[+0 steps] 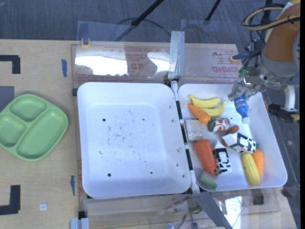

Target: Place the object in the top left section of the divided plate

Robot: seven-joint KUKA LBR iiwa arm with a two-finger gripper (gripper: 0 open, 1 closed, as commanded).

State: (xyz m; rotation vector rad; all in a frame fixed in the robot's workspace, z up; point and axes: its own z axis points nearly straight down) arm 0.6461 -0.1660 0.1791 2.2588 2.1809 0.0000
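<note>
Leftmost, a green divided plate (32, 126) lies flat on the bench (43, 61), well apart from the bins. Next comes the left white bin (95, 97). Beside it, the right white bin (274, 142) holds a jumble: a banana (206, 101), a carrot (200, 113), a patterned block (193, 130), a larger orange carrot-like piece (206, 155), an ear of corn (250, 168), and a blue-and-white bottle (241, 107) near the bin's far right side. The gripper (248, 92) hangs just above that bottle; whether it is clenched or released cannot be told.
</note>
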